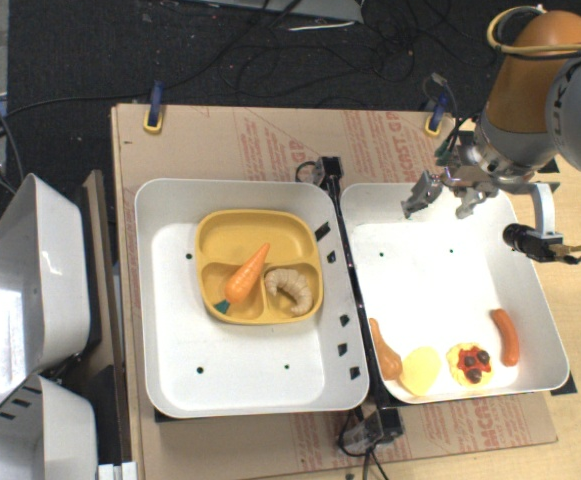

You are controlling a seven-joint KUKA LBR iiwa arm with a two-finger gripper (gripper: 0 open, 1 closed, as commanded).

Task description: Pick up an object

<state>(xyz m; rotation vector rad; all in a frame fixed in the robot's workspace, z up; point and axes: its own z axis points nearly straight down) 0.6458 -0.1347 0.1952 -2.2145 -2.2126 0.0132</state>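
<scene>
Pincer: the two-finger pincer (440,196) hangs over the far edge of the right shallow white bin (450,268), fingers spread apart, holding nothing.
Your move: you'd do well to travel toward the near edge and centre over one item before descending.
Right bin: orange sausage (507,336), round yellow disc (421,368), small pizza-like toy (470,363), tan drumstick-shaped piece (384,351).
Left bin: yellow divided plastic plate (259,230) with orange toy carrot (247,273) and pale shrimp (292,289).

Grey, rounded KUKA iiwa arm (570,93) with a broad glossy orange band (530,78) above the wrist, edged by a thin yellowish ring. Below the band, a grey metal wrist flange carries the two-finger gripper (440,200), its slim grey fingers (417,196) splayed apart. Beside the band, a black cylindrical fitting (530,238) with a pale bracket.
</scene>
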